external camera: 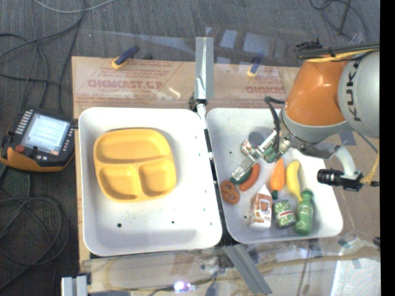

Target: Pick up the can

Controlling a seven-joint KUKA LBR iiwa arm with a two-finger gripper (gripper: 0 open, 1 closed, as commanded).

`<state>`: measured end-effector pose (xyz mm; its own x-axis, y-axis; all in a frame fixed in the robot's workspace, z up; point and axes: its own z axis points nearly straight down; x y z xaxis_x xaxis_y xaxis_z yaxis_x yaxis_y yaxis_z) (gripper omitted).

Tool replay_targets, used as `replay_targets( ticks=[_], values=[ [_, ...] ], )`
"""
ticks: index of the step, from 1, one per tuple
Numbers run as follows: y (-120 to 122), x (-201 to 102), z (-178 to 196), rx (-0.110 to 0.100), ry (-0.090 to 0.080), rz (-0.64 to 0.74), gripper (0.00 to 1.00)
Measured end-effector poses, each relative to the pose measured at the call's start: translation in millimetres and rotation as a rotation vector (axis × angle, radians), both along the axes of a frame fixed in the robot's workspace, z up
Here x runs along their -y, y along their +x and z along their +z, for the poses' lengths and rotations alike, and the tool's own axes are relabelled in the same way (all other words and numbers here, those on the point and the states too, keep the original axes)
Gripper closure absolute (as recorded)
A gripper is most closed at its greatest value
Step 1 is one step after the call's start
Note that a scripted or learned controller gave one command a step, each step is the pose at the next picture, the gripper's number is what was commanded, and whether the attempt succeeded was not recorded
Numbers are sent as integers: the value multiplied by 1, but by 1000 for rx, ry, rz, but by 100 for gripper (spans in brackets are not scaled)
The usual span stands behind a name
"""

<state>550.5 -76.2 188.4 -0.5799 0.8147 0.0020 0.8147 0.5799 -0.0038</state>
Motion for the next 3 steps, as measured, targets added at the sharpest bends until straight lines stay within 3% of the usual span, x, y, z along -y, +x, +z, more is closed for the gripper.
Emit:
replay_targets(
  ticks=[1, 2, 3],
  values=[
    [2, -39, -4, 0, -1, -362, 0],
    [39, 41, -83, -1, -4, -388, 0],
    [117, 57, -89, 1, -5, -554, 0]
  ],
)
